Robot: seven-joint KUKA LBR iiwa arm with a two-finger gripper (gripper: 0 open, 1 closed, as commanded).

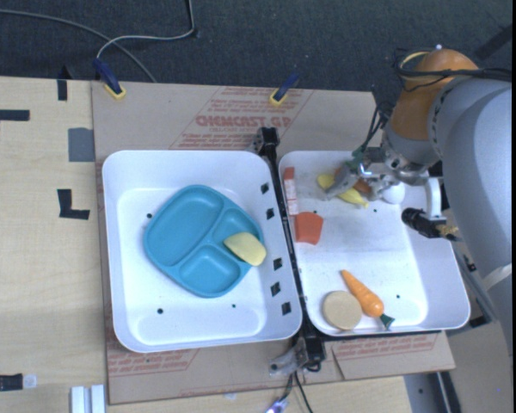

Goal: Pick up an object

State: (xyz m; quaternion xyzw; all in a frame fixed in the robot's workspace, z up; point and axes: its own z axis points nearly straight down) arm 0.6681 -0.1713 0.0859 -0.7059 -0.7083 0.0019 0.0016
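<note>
The grey arm with its orange band [430, 93] reaches in from the right over the far end of the right shallow white bin [430, 317]. The left shallow white bin [129, 256] holds a blue compartmented plastic plate [185, 235], with a pale yellow rounded piece [246, 248] resting on the plate's right edge.

In the right bin, an orange-red block [308, 227] lies near the left wall. At the near end a tan flat disc [341, 309] sits touching an orange toy carrot with a green tip [364, 294]. Near the far wall lies a small yellow curved item, likely a toy banana [351, 196], with a second yellow bit [327, 181] just beside it.

The gripper [365, 175] is low over these yellow pieces. Whether its pincer is apart, together or clamped on anything cannot be told.

Judgement: the step in hand is the grasp attempt on the yellow item. The next move calls for a confirmed closure on it, then a straight lift clear of the bin wall.
</note>
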